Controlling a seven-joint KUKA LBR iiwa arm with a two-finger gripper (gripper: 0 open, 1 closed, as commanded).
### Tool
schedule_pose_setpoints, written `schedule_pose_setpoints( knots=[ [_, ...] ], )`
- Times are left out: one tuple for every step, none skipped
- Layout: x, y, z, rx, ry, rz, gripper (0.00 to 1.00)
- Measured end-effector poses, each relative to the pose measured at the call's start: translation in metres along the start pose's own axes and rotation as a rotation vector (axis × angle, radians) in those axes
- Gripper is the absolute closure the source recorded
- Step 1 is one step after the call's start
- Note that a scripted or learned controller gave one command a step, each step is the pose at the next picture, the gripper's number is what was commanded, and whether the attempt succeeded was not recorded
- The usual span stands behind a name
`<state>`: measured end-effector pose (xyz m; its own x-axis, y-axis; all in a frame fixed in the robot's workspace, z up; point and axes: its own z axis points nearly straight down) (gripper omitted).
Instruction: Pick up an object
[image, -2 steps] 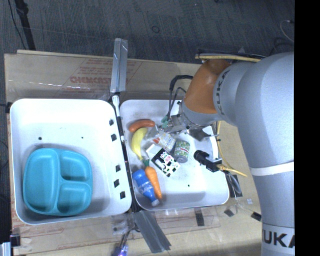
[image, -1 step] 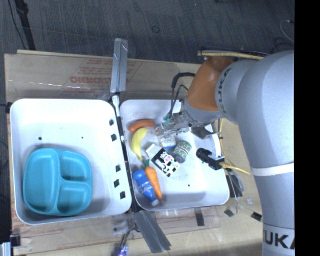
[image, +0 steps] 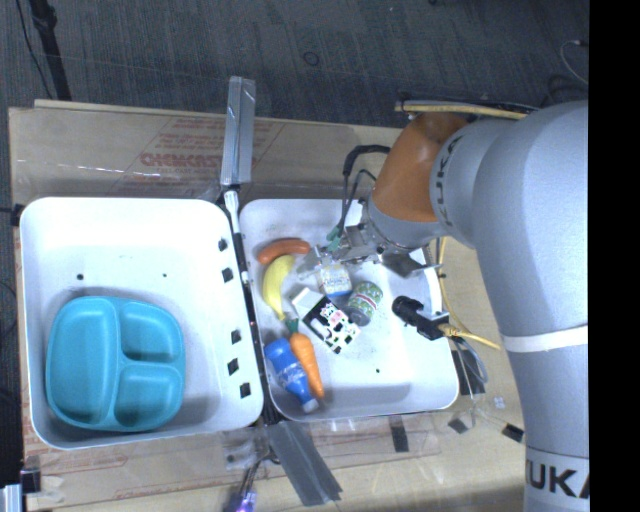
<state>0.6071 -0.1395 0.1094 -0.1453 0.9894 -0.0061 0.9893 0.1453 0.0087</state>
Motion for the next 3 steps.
schedule_pose_setpoints(
  knots=[
    [-0.033, -0.039, 0.017, 0.011, 0.007, 0.003, 0.0],
    [-0.008, 0.019, 0.017, 0.009, 0.007, -0.055, 0.0],
    [-0.007, 0.019, 0.007, 0.011, 0.007, -0.059, 1.0]
  ],
)
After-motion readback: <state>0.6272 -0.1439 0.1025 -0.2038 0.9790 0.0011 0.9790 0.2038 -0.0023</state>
